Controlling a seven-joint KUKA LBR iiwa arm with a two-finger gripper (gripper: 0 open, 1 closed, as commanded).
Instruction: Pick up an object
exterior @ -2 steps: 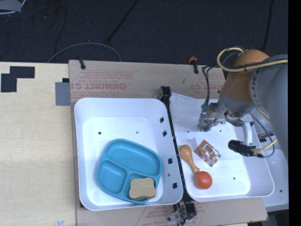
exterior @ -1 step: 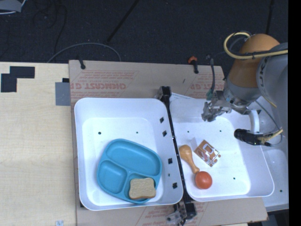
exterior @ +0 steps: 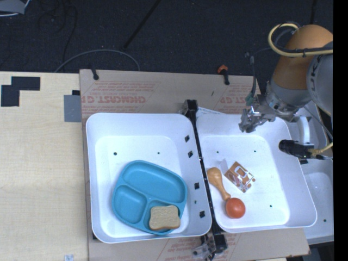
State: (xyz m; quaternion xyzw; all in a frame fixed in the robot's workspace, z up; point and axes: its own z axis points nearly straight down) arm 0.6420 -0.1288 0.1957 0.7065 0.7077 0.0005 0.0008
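The right bin point(exterior: 283, 162) holds a wooden spoon-like piece point(exterior: 218, 181), a red-orange ball point(exterior: 235, 207) at its lower end, and a small brown-and-white patterned box point(exterior: 240, 176) just right of the piece. In the left bin point(exterior: 109, 140) a blue divided plate point(exterior: 147, 196) carries a slice of toast point(exterior: 164, 217) in its lower right compartment. My gripper point(exterior: 251, 119) hangs over the back rim of the right bin, well above and behind the box. Nothing shows between its fingers.
A black divider clip strip point(exterior: 197, 162) runs between the two bins. Cardboard point(exterior: 141, 94) lies under the bins. A black cylindrical fitting point(exterior: 293, 147) sticks out at the right bin's right edge. The arm's orange band point(exterior: 307, 39) stands at the upper right.
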